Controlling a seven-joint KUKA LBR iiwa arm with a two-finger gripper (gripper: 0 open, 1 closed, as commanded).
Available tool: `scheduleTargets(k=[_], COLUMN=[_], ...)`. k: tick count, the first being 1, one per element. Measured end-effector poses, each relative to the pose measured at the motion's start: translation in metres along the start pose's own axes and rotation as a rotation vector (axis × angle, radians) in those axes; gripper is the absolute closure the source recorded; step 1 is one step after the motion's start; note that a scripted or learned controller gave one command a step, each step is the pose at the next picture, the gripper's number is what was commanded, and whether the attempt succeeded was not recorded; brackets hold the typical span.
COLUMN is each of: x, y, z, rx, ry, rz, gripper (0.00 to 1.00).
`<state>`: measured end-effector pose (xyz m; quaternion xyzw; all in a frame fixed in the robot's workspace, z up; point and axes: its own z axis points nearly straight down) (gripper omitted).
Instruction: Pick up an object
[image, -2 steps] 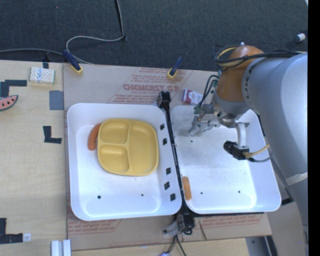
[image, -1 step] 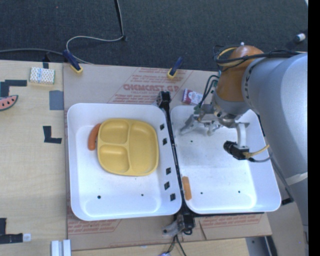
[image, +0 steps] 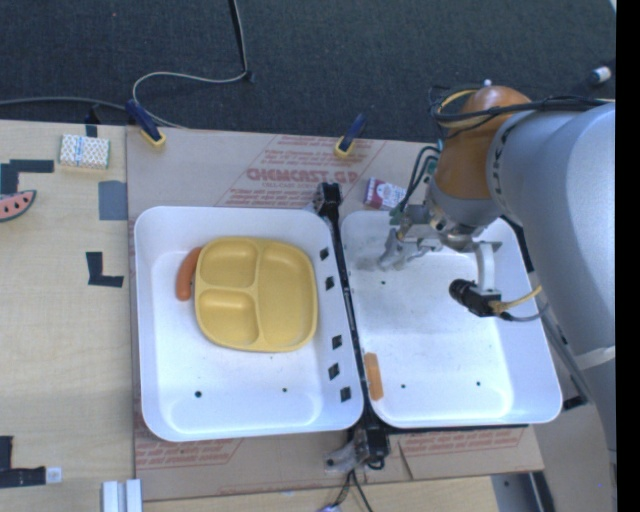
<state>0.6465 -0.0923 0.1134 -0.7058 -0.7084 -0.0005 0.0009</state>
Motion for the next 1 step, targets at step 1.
scheduleTargets(k=[1], x=[0.0], y=[-0.0001], z=[0.0002], rx=[0.001], ry=[0.0], rz=[0.0], gripper=[0.0])
